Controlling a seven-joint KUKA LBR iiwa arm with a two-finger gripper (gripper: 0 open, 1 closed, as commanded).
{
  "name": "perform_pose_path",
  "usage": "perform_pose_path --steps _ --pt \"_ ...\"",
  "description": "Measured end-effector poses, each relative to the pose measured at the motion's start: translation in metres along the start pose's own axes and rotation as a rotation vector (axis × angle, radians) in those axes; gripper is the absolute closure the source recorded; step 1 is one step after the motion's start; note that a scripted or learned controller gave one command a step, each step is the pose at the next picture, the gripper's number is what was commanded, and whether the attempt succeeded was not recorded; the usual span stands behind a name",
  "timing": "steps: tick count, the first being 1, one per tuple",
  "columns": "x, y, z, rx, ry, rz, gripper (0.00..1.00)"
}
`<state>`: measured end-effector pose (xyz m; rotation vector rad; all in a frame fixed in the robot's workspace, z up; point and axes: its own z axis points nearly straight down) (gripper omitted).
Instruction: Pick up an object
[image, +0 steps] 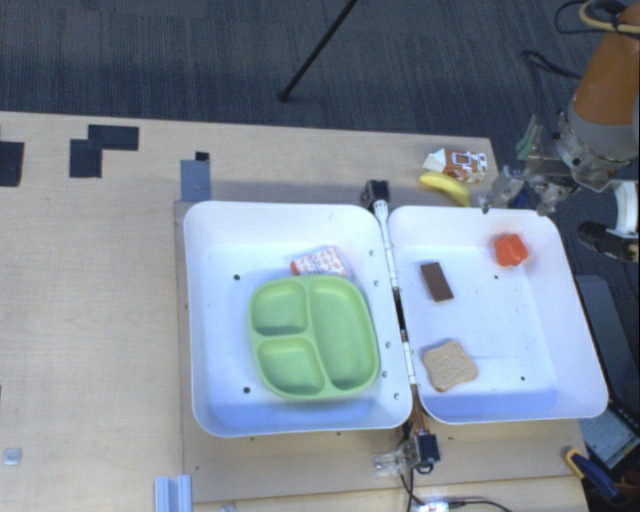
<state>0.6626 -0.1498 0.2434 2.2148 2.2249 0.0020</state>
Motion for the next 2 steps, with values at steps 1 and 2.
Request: perform_pose_path --steps 1,2 --pt "-0.032 -0.063 0.094 0.003 0.0 0.002 0.0" --pt "0.0 -0.137 0.156 -0.003 0.0 0.002 0.0"
